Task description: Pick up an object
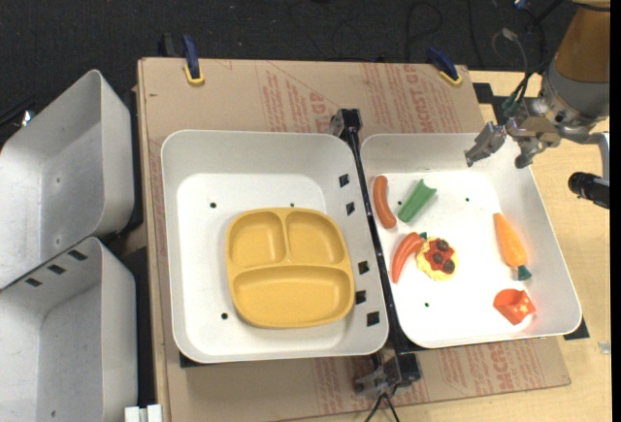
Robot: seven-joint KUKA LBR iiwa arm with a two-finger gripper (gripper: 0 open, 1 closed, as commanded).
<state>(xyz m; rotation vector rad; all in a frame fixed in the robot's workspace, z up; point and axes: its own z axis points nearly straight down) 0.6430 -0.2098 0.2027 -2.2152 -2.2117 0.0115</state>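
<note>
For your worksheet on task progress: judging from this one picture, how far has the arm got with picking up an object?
Done: nothing lifted; the carrot, red pepper, sausage and green piece all lie in the right bin. In hand: the open gripper hovers over that bin's far edge, holding nothing. Left: descend, grasp, lift.

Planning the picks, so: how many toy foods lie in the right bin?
6. Sausage and green piece at the far left, chili and pizza mid-bin, carrot at right, red pepper in the near right corner. None look hidden.
</note>
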